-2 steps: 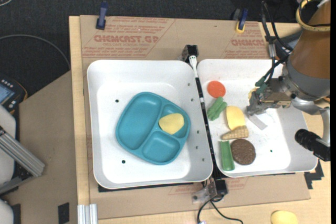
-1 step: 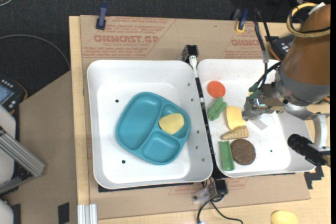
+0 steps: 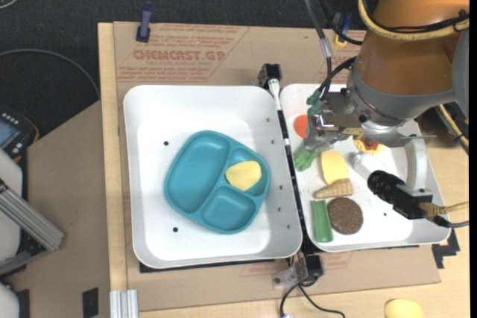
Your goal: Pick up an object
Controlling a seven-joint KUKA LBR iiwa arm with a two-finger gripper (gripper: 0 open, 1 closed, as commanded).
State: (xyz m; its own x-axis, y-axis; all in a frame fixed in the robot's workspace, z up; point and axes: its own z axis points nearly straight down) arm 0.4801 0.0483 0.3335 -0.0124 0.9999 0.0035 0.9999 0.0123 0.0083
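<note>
My pincer (image 3: 322, 123) hangs low over the right bin (image 3: 428, 234), above the green piece (image 3: 305, 158) and just beside the yellow wedge (image 3: 333, 166); whether it is spread or pressed together I cannot tell. I should settle on one target, centre over it, and descend straight, clear of the bin wall.

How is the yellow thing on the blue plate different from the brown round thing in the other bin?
The yellow piece is pale and lumpy, and lies in a compartment of the blue divided plate in the left bin. The brown disc is dark, flat and round, and lies on the right bin's floor beside a green stick. Both are small and lie apart from the gripper.
</note>
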